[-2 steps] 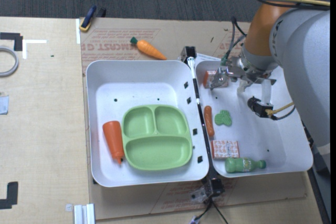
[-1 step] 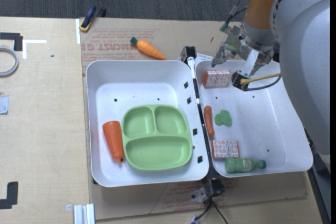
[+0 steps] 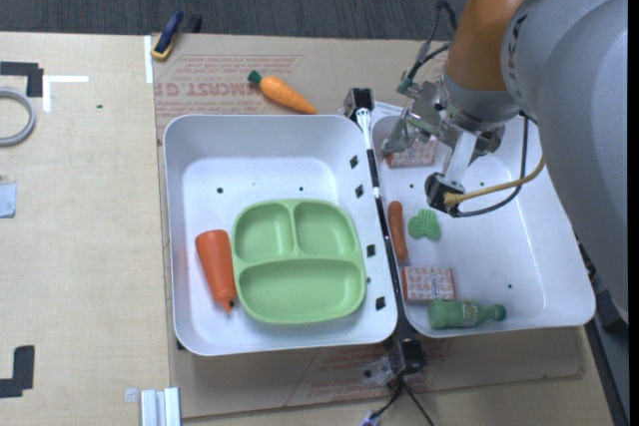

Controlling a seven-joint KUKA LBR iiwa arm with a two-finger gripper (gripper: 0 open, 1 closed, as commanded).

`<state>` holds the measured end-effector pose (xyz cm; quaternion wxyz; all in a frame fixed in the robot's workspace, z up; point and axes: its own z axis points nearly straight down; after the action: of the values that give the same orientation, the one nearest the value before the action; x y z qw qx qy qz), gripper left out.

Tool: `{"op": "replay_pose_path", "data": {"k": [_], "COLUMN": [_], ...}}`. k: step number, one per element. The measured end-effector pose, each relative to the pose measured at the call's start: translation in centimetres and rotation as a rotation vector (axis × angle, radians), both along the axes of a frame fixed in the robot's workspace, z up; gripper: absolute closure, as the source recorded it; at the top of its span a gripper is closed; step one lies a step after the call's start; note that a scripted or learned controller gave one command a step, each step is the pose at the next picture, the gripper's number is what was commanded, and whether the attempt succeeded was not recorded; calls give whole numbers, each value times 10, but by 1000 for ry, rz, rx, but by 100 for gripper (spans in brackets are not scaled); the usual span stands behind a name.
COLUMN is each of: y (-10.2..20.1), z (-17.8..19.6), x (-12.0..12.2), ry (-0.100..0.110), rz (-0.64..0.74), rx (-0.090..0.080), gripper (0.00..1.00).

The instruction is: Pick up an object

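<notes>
Your gripper (image 3: 406,133) hangs over the far left corner of the right bin (image 3: 524,249), and you cannot tell from here whether it is spread or pressed together. Right under it lies a small packet (image 3: 413,155) with red and white print, and whether the two touch is unclear. Nothing is visibly lifted. In the same bin, nearer the camera than the gripper, you have a small green lump (image 3: 426,225), and just left of that a sausage (image 3: 397,229) lying along the bin's left wall. Further toward the camera sits a second packet (image 3: 429,284), then a green bottle (image 3: 464,314) on its side at the near wall. Left of the gripper, the left bin (image 3: 250,165) holds a green divided plate (image 3: 298,261) with an orange carrot (image 3: 216,266) just beside it on the far side from the gripper. Beyond that bin, a leafy carrot (image 3: 283,93) lies on the printed cardboard (image 3: 215,75). The print on both packets is too small for you to read, and the red lettering on the cardboard runs upside down and stays unreadable.
</notes>
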<state>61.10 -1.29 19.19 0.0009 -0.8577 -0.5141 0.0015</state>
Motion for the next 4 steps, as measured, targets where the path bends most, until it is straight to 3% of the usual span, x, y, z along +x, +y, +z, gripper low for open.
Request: {"op": "replay_pose_path", "data": {"k": [1, 2, 3, 4], "y": [0, -13, -29, -27], "z": [0, 0, 9, 0], "x": [-55, -90, -12, -92], "ry": [-1, -3, -3, -2], "rz": [424, 673, 511, 764], "rx": [1, 2, 0, 2], "gripper": [0, 0, 0, 0]}}
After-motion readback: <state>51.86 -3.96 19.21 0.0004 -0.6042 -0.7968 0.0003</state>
